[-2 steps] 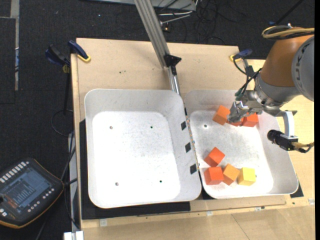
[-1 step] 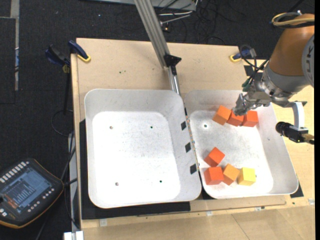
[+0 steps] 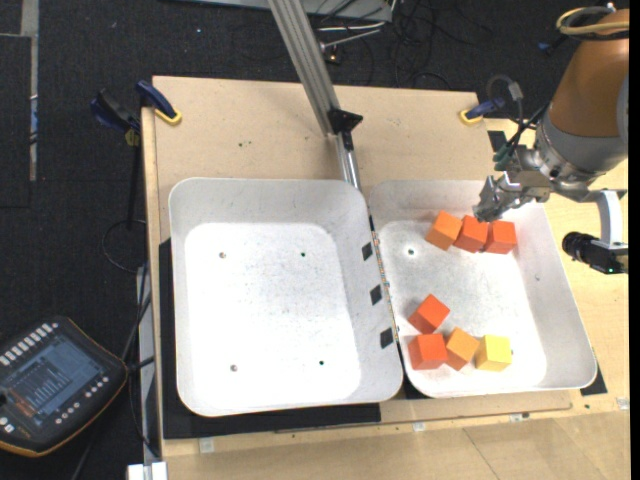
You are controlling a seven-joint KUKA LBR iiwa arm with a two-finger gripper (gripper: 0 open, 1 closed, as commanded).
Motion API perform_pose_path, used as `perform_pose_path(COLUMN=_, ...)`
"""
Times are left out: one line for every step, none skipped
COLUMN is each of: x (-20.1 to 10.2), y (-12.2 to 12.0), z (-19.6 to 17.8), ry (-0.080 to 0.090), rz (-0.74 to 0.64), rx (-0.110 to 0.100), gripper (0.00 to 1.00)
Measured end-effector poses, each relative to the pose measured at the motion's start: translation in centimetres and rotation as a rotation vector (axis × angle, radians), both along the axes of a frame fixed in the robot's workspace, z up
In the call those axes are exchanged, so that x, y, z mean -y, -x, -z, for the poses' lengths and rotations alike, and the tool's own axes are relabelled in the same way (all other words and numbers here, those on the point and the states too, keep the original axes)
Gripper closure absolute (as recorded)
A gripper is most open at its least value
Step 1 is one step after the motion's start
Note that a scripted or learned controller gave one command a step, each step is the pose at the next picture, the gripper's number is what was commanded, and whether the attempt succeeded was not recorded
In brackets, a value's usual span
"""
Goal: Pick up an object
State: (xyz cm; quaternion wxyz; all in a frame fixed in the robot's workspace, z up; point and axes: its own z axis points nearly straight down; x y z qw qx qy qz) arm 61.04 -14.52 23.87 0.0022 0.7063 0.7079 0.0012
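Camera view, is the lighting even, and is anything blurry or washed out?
Camera view: lighting is fairly even and soft; the white bins look bright but keep their speckles; the blocks cast only faint shadows; the claw looks slightly soft; the floor around the bench is dark.

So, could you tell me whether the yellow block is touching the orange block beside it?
Touching: the camera view shows the yellow block pressed edge to edge against the orange block beside it, with no white floor between them.
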Motion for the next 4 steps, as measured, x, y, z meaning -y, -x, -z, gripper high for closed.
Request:
perform_pose_path(x=-5.5, y=2.0, z=-0.9, ry=-0.003, rz=-0.006, rx=-0.005, gripper=1.0)
perform_pose_path(x=-9.9, y=4.0, z=0.4, ry=-0.003, rz=-0.005, rx=-0.007, gripper=1.0)
perform_pose_path(x=-14.0, y=5.9, z=1.1, ry=-0.003, rz=-0.005, rx=-0.008, gripper=1.0)
perform_pose_path(x=-18.8, y=7.5, z=0.0, ry=-0.004, rz=-0.006, rx=-0.005, gripper=1.0)
